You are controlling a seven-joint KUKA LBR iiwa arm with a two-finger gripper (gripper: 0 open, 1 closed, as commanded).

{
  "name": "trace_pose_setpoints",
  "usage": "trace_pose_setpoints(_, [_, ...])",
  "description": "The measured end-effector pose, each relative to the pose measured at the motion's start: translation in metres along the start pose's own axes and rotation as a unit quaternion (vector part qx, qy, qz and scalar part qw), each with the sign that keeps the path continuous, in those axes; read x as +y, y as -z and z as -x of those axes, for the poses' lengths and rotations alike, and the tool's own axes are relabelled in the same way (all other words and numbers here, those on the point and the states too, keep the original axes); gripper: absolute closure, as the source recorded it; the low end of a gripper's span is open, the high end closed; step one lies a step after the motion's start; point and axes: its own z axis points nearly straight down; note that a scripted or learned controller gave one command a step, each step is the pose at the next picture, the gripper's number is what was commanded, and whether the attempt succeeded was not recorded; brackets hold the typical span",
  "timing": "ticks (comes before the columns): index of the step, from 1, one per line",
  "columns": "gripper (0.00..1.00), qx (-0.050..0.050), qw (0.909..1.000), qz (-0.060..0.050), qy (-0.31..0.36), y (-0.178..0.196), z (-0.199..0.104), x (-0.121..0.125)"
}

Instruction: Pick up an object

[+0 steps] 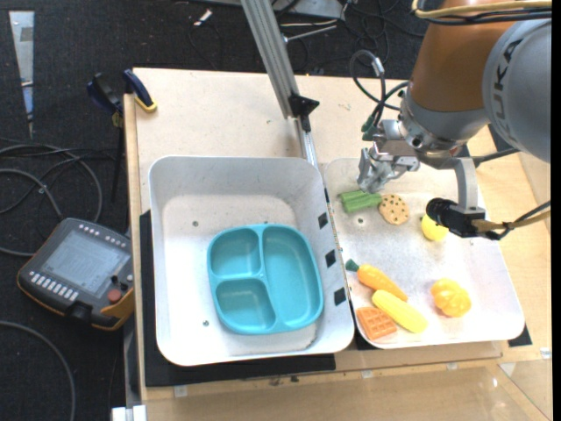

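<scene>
In the left bin [175,200] a teal divided plate [263,279] lies near the middle, well apart from the work. In the right bin [491,261] the gripper [375,175] hangs at the far left corner, at about eleven o'clock. Whether its jaws are apart or closed I cannot tell, and nothing shows held between them. The green toy stalk [360,201] lies just below the fingertips, its long axis running nine to three o'clock. A cookie [394,208] sits just beside it at three o'clock, and the bin's left wall is close at nine, so room is tight. A carrot [380,279], corn cob [400,311], waffle [377,324] and yellow toy [450,297] lie toward six o'clock.
</scene>
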Motion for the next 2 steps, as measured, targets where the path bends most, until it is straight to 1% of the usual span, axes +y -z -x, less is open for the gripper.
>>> trace_pose_setpoints(1, [1.00, 0.000, 1.0000, 0.000, 0.001, -0.004, -0.054, -0.014])
trace_pose_setpoints(2, [1.00, 0.000, 1.0000, 0.000, 0.001, -0.005, -0.101, -0.038])
